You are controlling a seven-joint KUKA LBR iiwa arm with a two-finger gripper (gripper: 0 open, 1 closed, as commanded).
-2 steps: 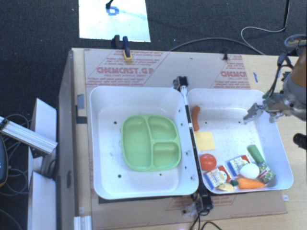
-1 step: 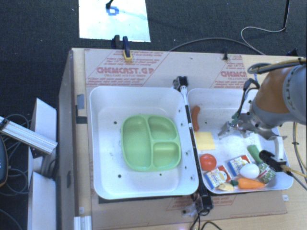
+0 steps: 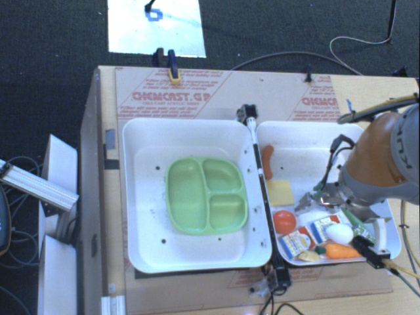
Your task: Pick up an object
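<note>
The right bin point(image 3: 308, 143) holds several toy foods. An orange-red sausage point(image 3: 267, 161) lies along its left wall, with a yellow cheese slice point(image 3: 280, 192) just below it. A red tomato point(image 3: 284, 221) sits near the front left. A white egg point(image 3: 339, 232), an orange carrot point(image 3: 341, 251) and small printed packets point(image 3: 296, 243) crowd the front edge. My gripper point(image 3: 317, 200) hangs low over the middle of this bin, right of the cheese slice and above the egg and packets. I see nothing held in it.
The left bin point(image 3: 141, 176) carries a green divided plate point(image 3: 207, 195). The arm's orange band point(image 3: 377, 153) and grey body cover the right bin's right side. A cable point(image 3: 335, 153) loops beside the wrist. A divider rail point(image 3: 256, 169) separates the bins.
</note>
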